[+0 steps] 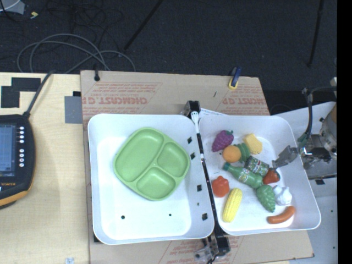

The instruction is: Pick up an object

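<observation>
The right white bin [300, 139] holds a pile of toy foods. In it I see purple grapes [223, 140], an orange [232, 154], a yellow piece [253, 143], a green bottle [247, 174], a small red piece [271, 176], a red pepper [220, 186], a corn cob [232, 204], a green vegetable [267, 197], a white lump [283, 194] and an orange-red sausage [281, 215]. My gripper [287, 155] hangs over the bin's right side, just right of the bottle and the small red piece. Nothing is seen held in it.
A green divided plate [152, 163] lies in the left white bin [104, 202]. A handheld control pendant [14, 158] rests on the bench at far left. Cardboard [165, 95] lies under both bins. Cables cross the dark floor behind.
</observation>
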`<state>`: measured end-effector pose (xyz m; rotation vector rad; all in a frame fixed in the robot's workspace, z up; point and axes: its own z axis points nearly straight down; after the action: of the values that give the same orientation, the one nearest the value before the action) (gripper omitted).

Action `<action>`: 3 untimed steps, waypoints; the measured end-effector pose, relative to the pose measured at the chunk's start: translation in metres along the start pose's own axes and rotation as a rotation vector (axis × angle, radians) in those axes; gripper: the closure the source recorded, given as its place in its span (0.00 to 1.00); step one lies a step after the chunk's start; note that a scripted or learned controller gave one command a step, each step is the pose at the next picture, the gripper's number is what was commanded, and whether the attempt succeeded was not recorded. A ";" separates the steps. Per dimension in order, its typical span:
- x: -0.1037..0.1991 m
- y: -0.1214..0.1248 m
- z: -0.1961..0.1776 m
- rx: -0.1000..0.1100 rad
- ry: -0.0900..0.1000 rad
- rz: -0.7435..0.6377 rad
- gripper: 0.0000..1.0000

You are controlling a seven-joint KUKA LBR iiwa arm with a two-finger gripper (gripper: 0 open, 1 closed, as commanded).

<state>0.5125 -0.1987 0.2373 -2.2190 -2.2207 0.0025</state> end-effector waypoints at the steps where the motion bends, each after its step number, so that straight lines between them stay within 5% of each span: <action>1: -0.001 0.000 -0.009 0.003 0.002 0.000 1.00; 2: 0.083 -0.009 -0.212 -0.015 -0.002 -0.007 1.00; 3: 0.132 0.005 -0.106 0.011 0.002 -0.004 1.00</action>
<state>0.5176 -0.0667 0.3429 -2.2082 -2.2189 0.0123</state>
